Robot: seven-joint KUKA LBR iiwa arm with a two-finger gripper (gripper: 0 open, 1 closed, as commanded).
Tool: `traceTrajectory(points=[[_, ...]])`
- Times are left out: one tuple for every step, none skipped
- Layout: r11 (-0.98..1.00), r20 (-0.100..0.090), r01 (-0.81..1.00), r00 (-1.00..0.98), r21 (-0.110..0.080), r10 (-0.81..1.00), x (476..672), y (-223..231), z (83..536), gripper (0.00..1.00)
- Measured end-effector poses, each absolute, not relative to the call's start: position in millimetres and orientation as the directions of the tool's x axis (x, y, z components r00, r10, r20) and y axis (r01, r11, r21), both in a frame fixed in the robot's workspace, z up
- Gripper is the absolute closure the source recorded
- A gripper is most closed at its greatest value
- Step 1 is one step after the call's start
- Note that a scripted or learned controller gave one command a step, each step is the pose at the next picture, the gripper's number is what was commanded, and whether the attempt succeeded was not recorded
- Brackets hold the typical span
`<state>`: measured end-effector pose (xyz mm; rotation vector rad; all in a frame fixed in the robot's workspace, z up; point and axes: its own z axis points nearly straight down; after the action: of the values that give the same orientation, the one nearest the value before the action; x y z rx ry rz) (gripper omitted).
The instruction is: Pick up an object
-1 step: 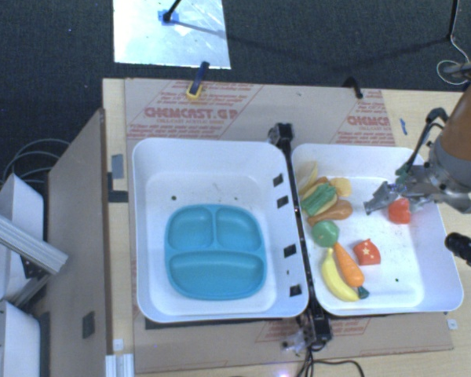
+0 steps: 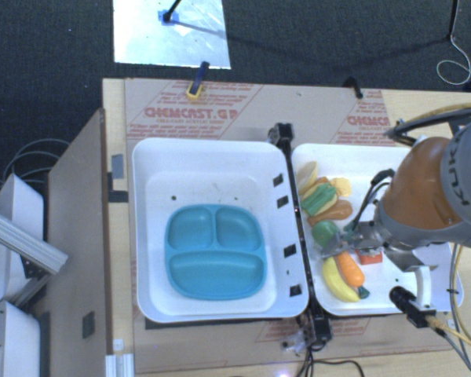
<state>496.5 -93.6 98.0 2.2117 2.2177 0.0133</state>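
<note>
The right white bin point(image 2: 353, 154) holds several toy foods. At its near left lie a yellow banana point(image 2: 334, 283) and an orange carrot point(image 2: 350, 269). Farther back are a small green piece point(image 2: 325, 231), a brown sausage point(image 2: 337, 211), a green pepper point(image 2: 319, 197) and a pale yellow piece point(image 2: 308, 173). My gripper point(image 2: 347, 242) hangs low over the bin's middle, just above the carrot and beside the small green piece. A small red-orange block point(image 2: 369, 258) lies under the wrist. The arm's orange band point(image 2: 416, 187) hides the bin's right half.
The left white bin point(image 2: 212, 154) holds a blue divided plate point(image 2: 215, 251). A black clip strip point(image 2: 286, 203) runs between the bins. Cardboard point(image 2: 220, 108) lies under both bins. A shiny sheet point(image 2: 171, 20) lies on the dark floor behind.
</note>
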Motion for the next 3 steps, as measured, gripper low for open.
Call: traceTrajectory(points=[[0.001, -0.005, 1.0, -0.001, 0.021, 1.0, 492.6, -91, 90, 0.0], [0.002, -0.005, 1.0, -0.002, 0.024, 1.0, 493.8, -91, 101, 1.0], [0.011, 0.0, 1.0, -0.011, 0.015, 1.0, 562.1, -51, 190, 1.0]])
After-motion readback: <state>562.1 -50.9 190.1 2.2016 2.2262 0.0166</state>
